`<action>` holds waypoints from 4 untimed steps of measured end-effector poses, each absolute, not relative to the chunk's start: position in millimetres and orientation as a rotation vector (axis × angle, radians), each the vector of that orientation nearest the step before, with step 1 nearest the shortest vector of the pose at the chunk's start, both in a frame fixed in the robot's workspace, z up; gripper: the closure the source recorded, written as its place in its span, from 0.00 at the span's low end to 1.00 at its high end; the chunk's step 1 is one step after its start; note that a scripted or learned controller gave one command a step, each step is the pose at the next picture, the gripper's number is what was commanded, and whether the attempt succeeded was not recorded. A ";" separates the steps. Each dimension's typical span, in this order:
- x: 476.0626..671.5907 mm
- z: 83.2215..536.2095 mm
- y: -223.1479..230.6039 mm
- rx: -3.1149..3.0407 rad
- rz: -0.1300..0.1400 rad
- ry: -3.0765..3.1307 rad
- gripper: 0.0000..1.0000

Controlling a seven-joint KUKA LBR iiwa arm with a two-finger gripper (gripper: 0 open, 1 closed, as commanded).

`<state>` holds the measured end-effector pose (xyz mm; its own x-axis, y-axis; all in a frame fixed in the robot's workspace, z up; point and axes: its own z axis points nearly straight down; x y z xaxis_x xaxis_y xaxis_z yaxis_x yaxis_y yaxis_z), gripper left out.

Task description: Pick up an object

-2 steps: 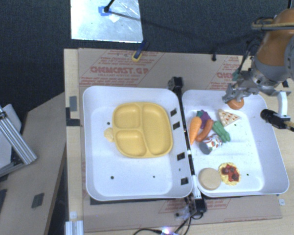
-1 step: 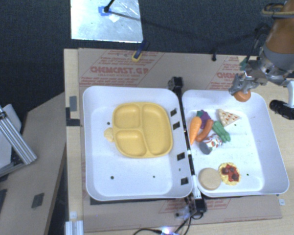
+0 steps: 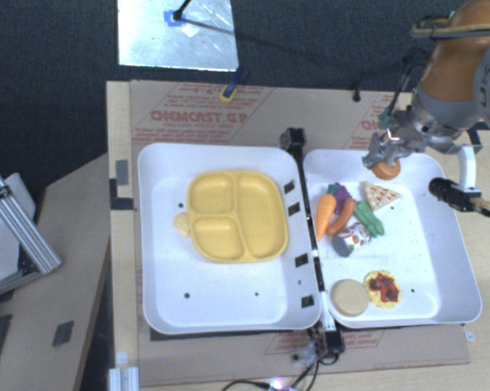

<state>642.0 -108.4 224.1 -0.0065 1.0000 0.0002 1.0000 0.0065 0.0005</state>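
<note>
Gripper hovering upper right over orange piece in right bin, lining up pick; finger state unclear.

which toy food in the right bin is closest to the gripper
The round orange piece at the bin's far edge, directly under the gripper. The pizza slice and carrot lie farther toward the bin's middle.
</note>
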 end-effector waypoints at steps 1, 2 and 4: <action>622.2 223.0 -72.2 2.215 0.002 2.226 1.00; 606.2 231.6 -16.9 2.211 0.003 2.233 1.00; 560.2 221.3 83.4 2.214 0.000 2.232 1.00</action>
